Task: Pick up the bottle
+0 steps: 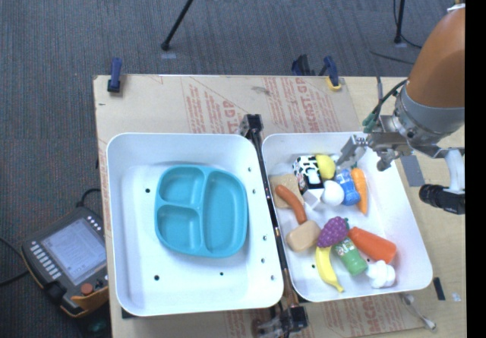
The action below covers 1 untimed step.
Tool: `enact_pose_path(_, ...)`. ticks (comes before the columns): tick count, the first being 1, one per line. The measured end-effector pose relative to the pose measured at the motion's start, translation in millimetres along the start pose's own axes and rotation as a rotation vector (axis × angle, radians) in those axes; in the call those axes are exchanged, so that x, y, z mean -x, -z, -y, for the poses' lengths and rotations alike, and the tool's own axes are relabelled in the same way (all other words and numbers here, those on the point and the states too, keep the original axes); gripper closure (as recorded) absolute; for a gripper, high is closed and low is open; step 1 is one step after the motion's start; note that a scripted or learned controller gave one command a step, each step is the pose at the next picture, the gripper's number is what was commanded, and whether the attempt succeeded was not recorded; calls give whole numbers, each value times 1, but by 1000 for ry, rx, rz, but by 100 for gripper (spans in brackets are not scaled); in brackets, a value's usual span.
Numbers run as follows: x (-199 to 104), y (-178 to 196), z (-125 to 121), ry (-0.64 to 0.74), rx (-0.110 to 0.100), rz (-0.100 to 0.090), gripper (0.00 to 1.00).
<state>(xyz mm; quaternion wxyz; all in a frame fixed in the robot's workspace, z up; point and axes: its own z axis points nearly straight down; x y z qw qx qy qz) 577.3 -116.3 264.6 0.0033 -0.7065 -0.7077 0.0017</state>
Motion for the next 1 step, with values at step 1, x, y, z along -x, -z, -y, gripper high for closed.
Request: enact_pose_path(1,0,8,-1,2,-5,-2,100)
